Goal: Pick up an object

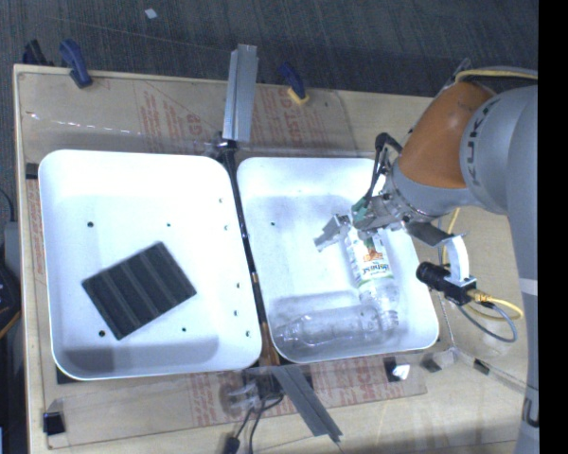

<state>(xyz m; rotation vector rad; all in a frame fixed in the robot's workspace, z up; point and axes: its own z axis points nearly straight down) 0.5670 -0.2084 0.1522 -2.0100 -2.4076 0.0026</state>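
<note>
My gripper (pixel 346 230) reaches down into the right bin (pixel 284 253) from the right, its fingers over the top end of a small clear bottle (pixel 371 265) with a white and orange label. That bottle lies lengthwise near the bin's right wall. A larger clear plastic bottle (pixel 333 323) lies on its side along the bin's front wall, just below the small one. In the left bin (pixel 66 216) a dark ribbed rectangular slab (pixel 138 289) lies flat. Whether anything is between the fingers is not visible.
A metal bar (pixel 239 93) stands at the back between the bins, and another (pixel 308 410) juts out at the front. Blue clamps (pixel 74 62) hold the board's back edge. A black and yellow cable fitting (pixel 450 284) hangs by the right bin's wall.
</note>
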